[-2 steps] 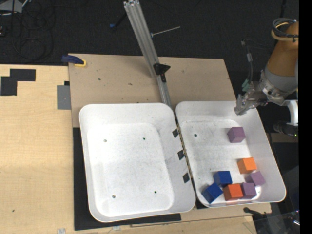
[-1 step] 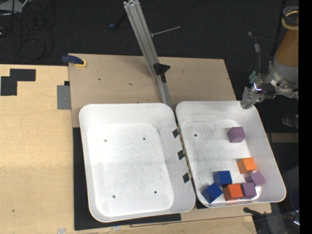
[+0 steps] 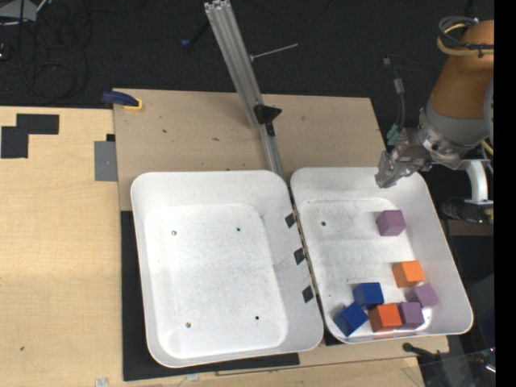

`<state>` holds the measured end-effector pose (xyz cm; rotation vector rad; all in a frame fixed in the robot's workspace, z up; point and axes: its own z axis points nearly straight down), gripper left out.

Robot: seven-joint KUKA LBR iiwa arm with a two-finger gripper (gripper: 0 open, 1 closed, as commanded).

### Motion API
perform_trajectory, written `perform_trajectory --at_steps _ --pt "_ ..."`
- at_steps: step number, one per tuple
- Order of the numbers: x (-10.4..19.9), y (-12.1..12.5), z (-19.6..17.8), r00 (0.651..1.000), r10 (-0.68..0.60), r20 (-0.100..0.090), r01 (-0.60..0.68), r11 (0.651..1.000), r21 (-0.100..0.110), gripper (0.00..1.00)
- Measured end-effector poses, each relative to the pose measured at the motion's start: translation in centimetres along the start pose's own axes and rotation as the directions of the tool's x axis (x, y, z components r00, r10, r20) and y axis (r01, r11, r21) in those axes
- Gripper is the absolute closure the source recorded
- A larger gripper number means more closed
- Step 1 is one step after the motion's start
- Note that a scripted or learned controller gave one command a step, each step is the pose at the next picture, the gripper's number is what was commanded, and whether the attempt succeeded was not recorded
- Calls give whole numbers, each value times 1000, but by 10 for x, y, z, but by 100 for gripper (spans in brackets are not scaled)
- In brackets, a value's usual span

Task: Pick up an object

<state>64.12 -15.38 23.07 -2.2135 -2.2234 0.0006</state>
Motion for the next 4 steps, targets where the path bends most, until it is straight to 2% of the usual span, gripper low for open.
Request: perform_trajectory --at_steps 2,4 --pt "117 -6 14 1000 0 0 0 1000 2 100" --pt "223 -15 -7 1000 -1 1 1 1000 -2 100"
